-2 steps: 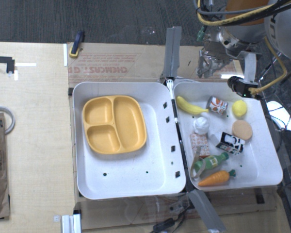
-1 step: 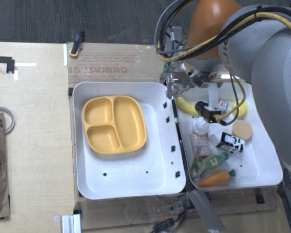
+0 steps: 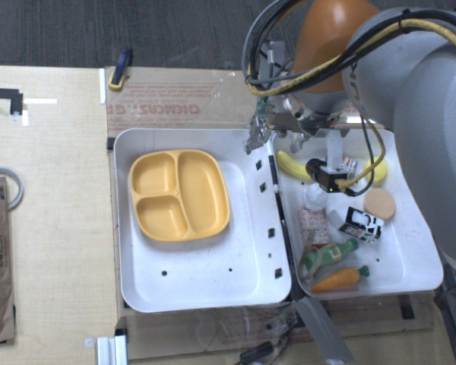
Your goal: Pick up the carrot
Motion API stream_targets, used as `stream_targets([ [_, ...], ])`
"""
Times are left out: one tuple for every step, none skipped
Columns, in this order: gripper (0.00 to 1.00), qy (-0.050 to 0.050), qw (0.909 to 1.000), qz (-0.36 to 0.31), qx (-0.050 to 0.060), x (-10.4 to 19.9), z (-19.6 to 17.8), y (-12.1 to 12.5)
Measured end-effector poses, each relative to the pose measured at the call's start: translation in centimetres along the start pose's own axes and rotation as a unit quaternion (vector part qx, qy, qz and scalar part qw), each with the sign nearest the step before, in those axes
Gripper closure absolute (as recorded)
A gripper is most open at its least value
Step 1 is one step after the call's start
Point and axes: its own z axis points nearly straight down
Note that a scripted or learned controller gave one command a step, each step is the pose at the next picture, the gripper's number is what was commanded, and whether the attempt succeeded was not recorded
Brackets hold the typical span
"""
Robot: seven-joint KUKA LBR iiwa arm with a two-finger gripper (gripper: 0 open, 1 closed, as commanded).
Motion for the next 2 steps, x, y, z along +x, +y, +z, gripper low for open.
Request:
stream_targets([
  [0.00, 0.000, 0.9989, -0.047, -0.001, -6.17, -0.04, 1.16],
  [1.00, -0.001, 0.9990, -0.045, -0.001, -6.34, -0.97, 1.20],
])
